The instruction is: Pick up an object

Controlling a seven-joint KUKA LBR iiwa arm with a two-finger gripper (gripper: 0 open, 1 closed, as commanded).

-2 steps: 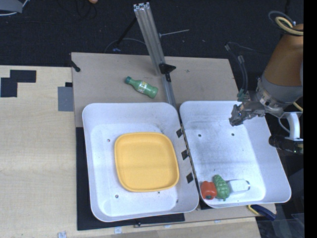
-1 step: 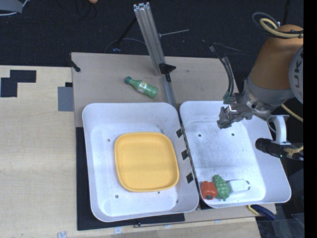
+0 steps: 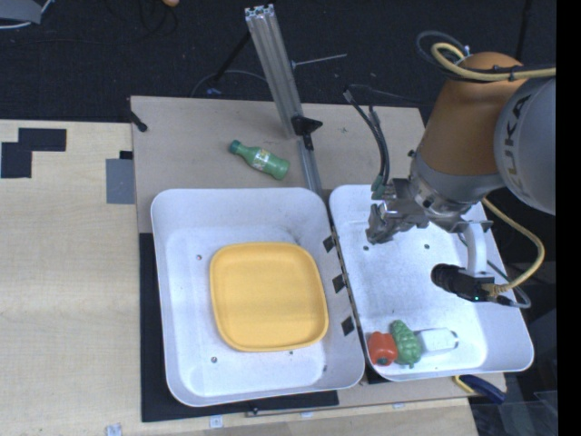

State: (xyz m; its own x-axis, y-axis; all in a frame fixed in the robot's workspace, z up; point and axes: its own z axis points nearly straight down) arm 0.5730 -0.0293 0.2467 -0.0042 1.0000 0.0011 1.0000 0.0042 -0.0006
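My gripper point(image 3: 379, 230) hangs over the back left part of the right bin point(image 3: 499, 352), above bare bin floor. Nothing shows between its fingers. Small toys lie at the front of that bin: a red piece point(image 3: 381, 347), a green bumpy piece point(image 3: 406, 342) and a white piece point(image 3: 439, 340), close together and well in front of the gripper. A yellow square plate point(image 3: 268, 295) lies flat in the left bin point(image 3: 177, 243).
A green bottle point(image 3: 260, 159) lies on its side on the bench behind the left bin. A slanted metal rail point(image 3: 281, 71) rises behind the bins. Black clips point(image 3: 338, 282) sit along the seam between the bins. Cables hang by the arm on the right.
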